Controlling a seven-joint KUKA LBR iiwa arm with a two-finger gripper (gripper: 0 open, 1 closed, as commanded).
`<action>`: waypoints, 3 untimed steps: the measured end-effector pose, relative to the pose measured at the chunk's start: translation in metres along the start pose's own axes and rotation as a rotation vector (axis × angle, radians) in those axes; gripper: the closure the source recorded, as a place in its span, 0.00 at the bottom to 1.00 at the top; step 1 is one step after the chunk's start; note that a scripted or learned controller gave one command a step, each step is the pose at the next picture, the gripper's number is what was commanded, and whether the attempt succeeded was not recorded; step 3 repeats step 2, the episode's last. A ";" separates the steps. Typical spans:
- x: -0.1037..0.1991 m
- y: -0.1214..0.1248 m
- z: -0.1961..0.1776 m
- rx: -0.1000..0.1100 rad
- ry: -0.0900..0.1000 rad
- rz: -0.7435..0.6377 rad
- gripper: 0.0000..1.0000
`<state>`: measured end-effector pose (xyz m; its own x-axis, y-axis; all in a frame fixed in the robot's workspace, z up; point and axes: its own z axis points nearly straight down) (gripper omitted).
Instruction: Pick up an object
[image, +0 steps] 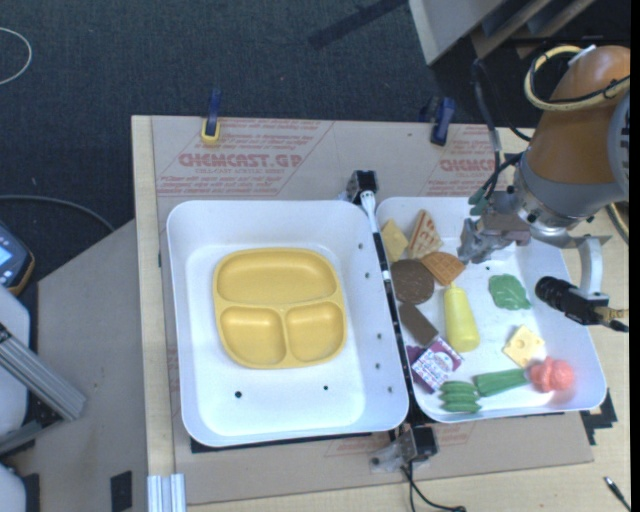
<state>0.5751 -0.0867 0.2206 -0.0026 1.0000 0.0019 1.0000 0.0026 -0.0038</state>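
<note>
Toy food crowds the right bin (590, 385) while the gripper (487, 240) hangs low over that bin's far edge, beside a cracker-like wedge (426, 232) and a tan wafer (443, 266). Whether anything sits between the fingers cannot be told from this slanted view, nor whether they are apart or together. The arm's position suggests a pick among the pieces packed near the divider, where a brown disc (412, 282) and a yellow cylinder (460, 318) lie just beside each other. Toward the near edge rest a purple packet (434, 364), green pods (459, 396), a cheese cube (524, 346) and a pink-red piece (551, 375); a green leafy piece (509, 291) lies mid-bin. The left bin (190, 330) carries one item (a yellow divided plate (278, 305), nothing visible in its three compartments), likely placed as a drop target.
</note>
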 end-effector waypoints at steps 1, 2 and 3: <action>0.045 -0.028 -0.011 0.000 0.000 0.000 1.00; 0.084 -0.047 0.005 0.001 0.000 -0.001 1.00; 0.084 -0.047 0.005 0.001 0.000 -0.001 1.00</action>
